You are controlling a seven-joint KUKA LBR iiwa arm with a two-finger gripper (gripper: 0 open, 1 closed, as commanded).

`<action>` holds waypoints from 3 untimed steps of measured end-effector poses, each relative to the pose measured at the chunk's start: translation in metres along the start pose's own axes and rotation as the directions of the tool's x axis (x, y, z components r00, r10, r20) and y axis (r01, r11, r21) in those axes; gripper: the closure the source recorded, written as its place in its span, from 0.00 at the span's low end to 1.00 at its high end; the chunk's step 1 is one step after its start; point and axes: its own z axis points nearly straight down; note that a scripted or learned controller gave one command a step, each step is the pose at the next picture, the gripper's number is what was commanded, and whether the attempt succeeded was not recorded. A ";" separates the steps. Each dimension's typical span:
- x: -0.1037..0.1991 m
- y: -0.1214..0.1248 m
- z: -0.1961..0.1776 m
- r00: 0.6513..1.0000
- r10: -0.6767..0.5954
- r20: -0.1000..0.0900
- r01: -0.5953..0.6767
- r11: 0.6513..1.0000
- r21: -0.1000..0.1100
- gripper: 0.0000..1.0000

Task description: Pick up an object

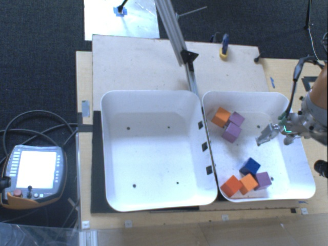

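the two white bins (154,99) are sitting side by side on the bench, and the arm (318,104) is reaching over the right-hand bin's far wall from the right, with the left-hand bin lying well beyond the gripper (266,135). the gripper is hanging over bare white floor with nothing between its fingers, and whether they are spread or closed cannot be told at this size.

the blocks are sitting in two clusters. just to the gripper's left, an orange block (221,117) is touching two purple blocks (233,126). below the gripper, nearer the front wall, a blue block (250,166) is resting against two orange blocks (240,184) and a purple block (263,179).

judging from this, the likely failure is a close on nothing, since the gripper is standing between the clusters rather than above either. the blocks are also packing tightly, so a finger coming down could be landing on a neighbour or pushing the group apart instead of straddling one block. the front cluster is sitting close to the bin wall, which could be blocking a finger.
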 end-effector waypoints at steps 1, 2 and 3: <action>0.000 0.001 -0.002 1.000 0.001 0.001 -0.001 1.000 -0.004 0.00; 0.010 0.005 0.052 1.000 0.001 -0.001 -0.001 1.000 0.001 0.00; 0.009 0.000 0.114 1.000 0.002 -0.001 -0.002 1.000 0.003 0.00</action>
